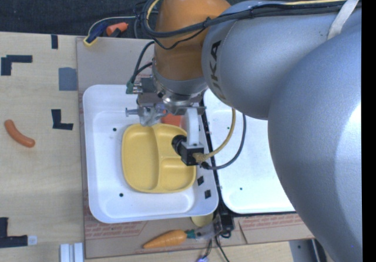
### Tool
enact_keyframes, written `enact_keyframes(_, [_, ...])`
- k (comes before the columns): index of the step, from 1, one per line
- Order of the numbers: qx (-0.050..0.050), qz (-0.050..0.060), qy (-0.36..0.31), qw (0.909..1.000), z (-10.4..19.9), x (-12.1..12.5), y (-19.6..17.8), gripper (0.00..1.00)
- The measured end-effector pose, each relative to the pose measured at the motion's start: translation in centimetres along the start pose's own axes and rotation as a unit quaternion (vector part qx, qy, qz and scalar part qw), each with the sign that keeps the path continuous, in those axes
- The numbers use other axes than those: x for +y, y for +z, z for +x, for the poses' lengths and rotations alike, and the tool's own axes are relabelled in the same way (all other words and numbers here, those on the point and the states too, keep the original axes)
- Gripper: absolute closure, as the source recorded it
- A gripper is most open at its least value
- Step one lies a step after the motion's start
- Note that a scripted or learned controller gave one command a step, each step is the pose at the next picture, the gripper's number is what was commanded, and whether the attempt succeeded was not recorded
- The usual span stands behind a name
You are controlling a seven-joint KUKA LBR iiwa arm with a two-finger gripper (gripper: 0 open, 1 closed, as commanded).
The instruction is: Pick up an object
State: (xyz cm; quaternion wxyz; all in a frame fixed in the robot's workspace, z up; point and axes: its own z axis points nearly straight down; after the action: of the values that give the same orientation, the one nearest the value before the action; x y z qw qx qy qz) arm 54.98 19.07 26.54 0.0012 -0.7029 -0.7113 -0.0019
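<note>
Yellow divided plastic plate [154, 158] lying flat in left shallow white bin [100, 196]. Gripper [154, 115] poised just over plate's upper rim; jaw state impossible to tell. Orange toy carrot [165, 239] below bin.

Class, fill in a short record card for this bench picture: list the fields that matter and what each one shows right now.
arm: grey KUKA arm reaching in from the right, orange band above the wrist
gripper: gripper low over the left bin's far side; finger state hidden
left bin: left bin holds a yellow divided tray
small orange-red object: small orange-red object at the tray's far edge, partly hidden
right bin: right bin largely covered by the arm
outside the bins: sausage at left; carrot at the near edge
</note>
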Motion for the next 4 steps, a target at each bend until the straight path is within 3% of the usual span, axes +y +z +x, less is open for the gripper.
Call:
enact_keyframes(1, [-0.004,0.006,0.004,1.0000,1.8,-1.4,8.5,1.00])
enact_keyframes(2, [-0.001,-0.001,0.006,1.0000,-1.0,-5.3,0.3,1.00])
enact_keyframes(3, [-0.001,0.001,0.002,1.0000,4.7,-4.6,-0.7,1.00])
enact_keyframes(4, [-0.003,0.002,0.005,1.0000,3.8,-6.3,1.4,1.00])
